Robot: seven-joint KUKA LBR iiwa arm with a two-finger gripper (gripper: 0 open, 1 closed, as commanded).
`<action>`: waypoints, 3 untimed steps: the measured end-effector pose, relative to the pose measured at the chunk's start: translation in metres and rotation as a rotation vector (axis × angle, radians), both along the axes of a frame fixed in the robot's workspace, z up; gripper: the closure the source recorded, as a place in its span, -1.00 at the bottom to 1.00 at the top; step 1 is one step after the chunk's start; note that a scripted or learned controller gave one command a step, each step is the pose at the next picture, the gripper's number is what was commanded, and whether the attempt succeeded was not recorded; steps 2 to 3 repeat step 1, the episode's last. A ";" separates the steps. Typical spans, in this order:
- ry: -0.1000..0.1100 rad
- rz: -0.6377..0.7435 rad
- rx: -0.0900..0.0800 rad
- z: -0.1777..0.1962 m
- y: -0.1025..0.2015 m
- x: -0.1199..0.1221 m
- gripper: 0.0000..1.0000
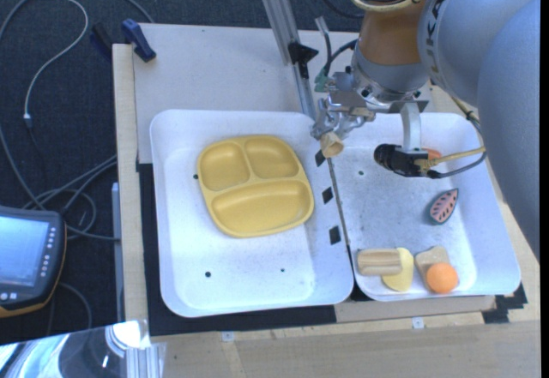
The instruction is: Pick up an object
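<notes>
Orange ball [442,278] and pale blocks [378,262] crowd the right bin's [506,269] near rim.
Above the divider, the claw [330,142] pinches a small tan piece [331,145], lifted for carrying.

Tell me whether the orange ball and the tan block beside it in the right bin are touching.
Touching. The camera view shows the orange ball pressed against the tan block in the right bin's near corner, overlapping its lower edge with no gap visible.
</notes>
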State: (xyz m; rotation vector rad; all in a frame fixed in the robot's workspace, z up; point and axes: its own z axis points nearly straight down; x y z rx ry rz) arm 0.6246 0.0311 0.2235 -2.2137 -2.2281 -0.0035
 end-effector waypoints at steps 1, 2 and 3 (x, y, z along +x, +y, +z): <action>-0.002 0.000 0.001 0.013 0.048 0.011 1.00; -0.002 0.000 0.001 0.013 0.048 0.011 1.00; -0.002 0.000 0.001 0.013 0.048 0.011 1.00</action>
